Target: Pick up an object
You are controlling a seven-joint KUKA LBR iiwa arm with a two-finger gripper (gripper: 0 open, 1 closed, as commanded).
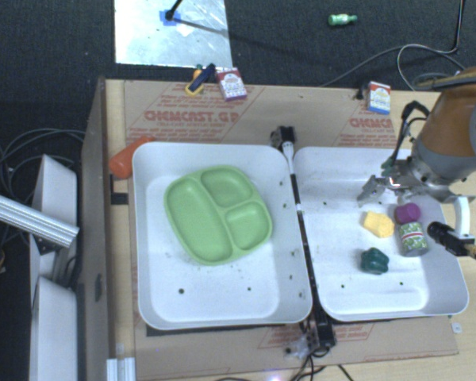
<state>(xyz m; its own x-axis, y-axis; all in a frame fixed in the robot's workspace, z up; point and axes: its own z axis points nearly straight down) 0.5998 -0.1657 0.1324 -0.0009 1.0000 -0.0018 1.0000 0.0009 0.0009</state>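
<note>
Over the right bin [333, 304] the pincer [381, 187] is seen low, with nothing between its fingers. Whether it is spread or closed cannot be told. Four small things are found close by: a yellow block [378, 225], a purple toy [408, 212], a can [413, 239] and a green toy [374, 260]. Reaching looks to be the step. Next, one thing must be picked and closed on.

The brown cardboard-topped desk [182, 113] bears two shallow white plastic bins, left [155, 292] and right [440, 292], touching side by side, plus two small red-and-white cartons [232, 84] [378, 98] near its far edge.
</note>
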